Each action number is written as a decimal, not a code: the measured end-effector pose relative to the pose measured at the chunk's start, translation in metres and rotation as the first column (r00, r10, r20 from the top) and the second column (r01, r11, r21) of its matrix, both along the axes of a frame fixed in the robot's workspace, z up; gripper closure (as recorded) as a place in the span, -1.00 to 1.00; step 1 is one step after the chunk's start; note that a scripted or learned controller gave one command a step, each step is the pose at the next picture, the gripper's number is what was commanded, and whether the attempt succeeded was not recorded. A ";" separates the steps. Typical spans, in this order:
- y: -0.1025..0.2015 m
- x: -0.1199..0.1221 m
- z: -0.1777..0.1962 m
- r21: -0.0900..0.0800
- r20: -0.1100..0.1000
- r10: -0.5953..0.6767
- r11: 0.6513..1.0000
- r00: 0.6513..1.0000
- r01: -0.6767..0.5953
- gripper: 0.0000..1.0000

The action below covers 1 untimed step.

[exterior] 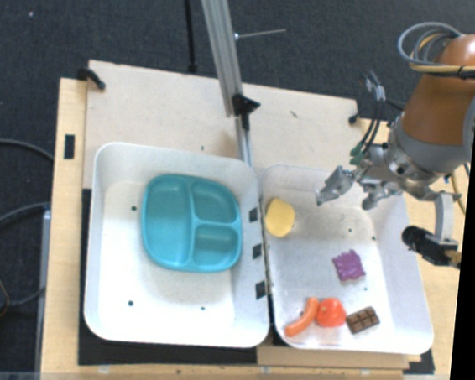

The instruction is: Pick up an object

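- Surface (64, 234): tan board, sitting on dark carpet, carrying two shallow white bins side by side.
- Arm (440, 96): reaching in from the right, orange band above a grey wrist, cables looping off the top. It is hanging over the far right corner of the right bin.
- Left bin (104, 297): holding one thing, a teal divided plate (192, 222), lying flat near the middle, three compartments facing up.
- Right bin (405, 278): holding all the small items, scattered well apart from each other except the front pair.
- Aluminium strut (219, 40): slanting down from the top edge, ending at a black clamp just behind the seam between the bins.
- Pincer (352, 192): hovering above the back of the right bin with its two fingers spread apart and nothing between them. One finger (333, 189) is pointing toward the yellow item, the other (374, 195) sitting further right.
- Yellow rounded object (280, 217): lying at the left wall of the right bin, near the pincer but left of and below it, not touching.
- Orange toy (315, 315): lying at the front of the right bin, a curved piece running out to its left.
- Purple block (348, 265): sitting mid-bin, alone.
- Brown block (362, 319): lying just right of the orange toy, looking close to touching.
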State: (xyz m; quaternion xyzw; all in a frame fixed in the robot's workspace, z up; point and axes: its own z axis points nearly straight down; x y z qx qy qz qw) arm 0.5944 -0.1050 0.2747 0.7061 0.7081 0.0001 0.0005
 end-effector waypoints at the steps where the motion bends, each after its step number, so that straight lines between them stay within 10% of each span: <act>1: 0.000 0.000 0.000 0.000 0.001 -0.001 1.000 1.000 0.001 -1.00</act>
